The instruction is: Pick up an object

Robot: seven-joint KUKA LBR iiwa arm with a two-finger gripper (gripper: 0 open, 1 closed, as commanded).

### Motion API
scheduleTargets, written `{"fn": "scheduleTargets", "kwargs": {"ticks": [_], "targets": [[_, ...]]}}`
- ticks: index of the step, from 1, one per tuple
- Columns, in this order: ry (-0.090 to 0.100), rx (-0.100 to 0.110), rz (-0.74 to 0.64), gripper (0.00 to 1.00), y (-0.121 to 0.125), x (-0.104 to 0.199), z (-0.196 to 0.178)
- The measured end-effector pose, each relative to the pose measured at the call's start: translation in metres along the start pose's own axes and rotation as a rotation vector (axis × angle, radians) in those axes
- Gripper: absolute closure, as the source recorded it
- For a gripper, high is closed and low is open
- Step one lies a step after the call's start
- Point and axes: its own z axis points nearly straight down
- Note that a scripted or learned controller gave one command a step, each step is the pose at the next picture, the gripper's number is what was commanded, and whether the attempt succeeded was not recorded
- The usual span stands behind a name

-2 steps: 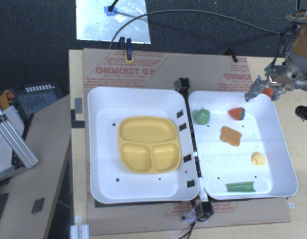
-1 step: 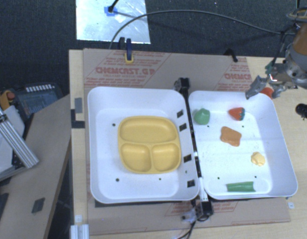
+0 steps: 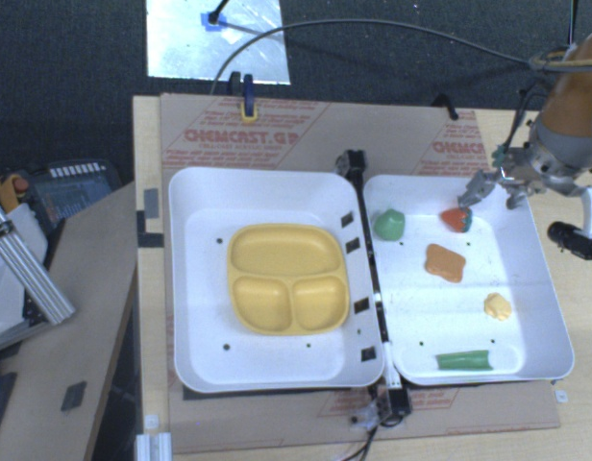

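The tool (image 3: 490, 188), fingers spread wide and holding nothing, hangs at the right bin's (image 3: 536, 286) far edge, just beside the red-orange toy (image 3: 456, 220).

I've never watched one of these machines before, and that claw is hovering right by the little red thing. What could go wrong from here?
The gripper sits just above and beside the red object, near the right bin's back wall. Likely risks:
1. It may close off-centre and nudge the small piece away instead of catching it.
2. The wall is close, so the fingers could bump the rim.
3. The green object and orange object lie nearby; a pushed piece might knock into them.
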Motion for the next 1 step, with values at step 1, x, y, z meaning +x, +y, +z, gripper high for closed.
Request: {"fn": "scheduleTargets", "kwargs": {"ticks": [1], "targets": [[0.0,-0.001,-0.003,0.0,0.0018,0.0041,0.0419]]}}
